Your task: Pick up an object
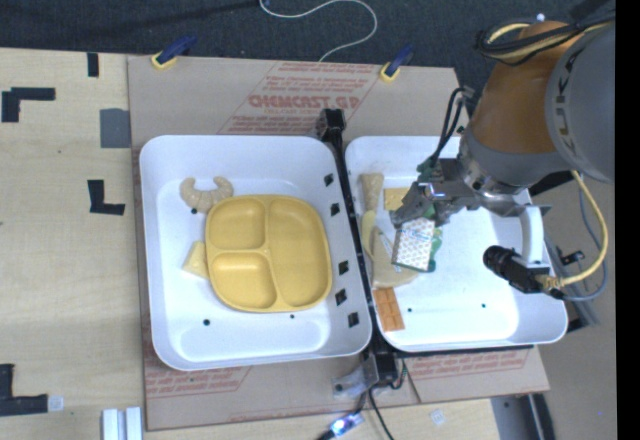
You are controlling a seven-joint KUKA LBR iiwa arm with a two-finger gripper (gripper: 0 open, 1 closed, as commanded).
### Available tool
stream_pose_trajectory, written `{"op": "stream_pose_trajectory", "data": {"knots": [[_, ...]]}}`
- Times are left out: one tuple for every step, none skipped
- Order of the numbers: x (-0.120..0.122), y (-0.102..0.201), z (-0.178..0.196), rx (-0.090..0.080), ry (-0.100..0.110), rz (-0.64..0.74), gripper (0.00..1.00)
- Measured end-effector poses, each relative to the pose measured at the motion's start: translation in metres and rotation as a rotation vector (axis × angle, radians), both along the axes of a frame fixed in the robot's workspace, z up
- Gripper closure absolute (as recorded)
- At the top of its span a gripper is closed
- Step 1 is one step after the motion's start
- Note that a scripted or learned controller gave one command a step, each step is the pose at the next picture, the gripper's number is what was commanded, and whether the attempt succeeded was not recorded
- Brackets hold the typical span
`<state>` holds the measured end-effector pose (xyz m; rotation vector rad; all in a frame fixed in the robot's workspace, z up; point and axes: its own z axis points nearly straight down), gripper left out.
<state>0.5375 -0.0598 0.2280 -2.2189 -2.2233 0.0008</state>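
Reaching in from 3 o'clock: grey arm, orange band above wrist. Gripper low over left half of right bin. Silvery patterned packet directly under fingertips, touching or nearly so; jaw state: cannot tell, grasp not confirmed. Pale flat items at packet's 9 o'clock, beside divider. Small orange piece at 6 o'clock. Left bin: yellow divided plate centre; tan curved toy at plate's 11 o'clock.

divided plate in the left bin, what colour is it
Yellow all over: the divided plate lies in the left bin, clearest in the camera view.
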Motion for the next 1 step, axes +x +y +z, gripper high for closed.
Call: {"op": "stream_pose_trajectory", "data": {"knots": [[-0.0122, 0.0099, -0.0107, -0.001, 0.003, -0.001, 1.0]]}}
